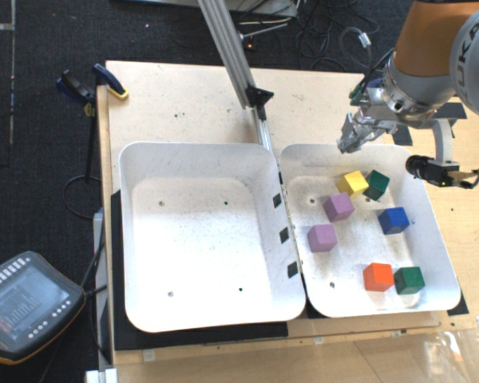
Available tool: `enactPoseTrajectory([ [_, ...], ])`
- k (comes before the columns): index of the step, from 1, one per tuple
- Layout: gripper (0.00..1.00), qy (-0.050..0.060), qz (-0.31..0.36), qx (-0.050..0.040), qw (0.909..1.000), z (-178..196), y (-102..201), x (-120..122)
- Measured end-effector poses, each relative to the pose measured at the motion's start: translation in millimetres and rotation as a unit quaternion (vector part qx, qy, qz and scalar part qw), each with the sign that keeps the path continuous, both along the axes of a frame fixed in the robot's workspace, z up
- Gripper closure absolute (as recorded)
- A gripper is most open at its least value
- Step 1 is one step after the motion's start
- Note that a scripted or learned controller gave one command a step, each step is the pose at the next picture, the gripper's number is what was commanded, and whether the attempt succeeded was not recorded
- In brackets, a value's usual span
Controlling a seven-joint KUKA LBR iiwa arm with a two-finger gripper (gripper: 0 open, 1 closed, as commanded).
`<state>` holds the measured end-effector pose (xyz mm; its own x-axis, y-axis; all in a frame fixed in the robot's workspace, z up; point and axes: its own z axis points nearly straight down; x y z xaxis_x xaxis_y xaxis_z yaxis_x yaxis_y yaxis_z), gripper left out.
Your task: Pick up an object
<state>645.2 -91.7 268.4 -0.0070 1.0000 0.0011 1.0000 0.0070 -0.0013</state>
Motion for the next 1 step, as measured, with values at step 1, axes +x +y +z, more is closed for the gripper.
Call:
enactPoseTrajectory([
  [1, 1.00, 0.000, 0.000, 0.0003, 1.0000, -10.6, 48.2, 9.5],
])
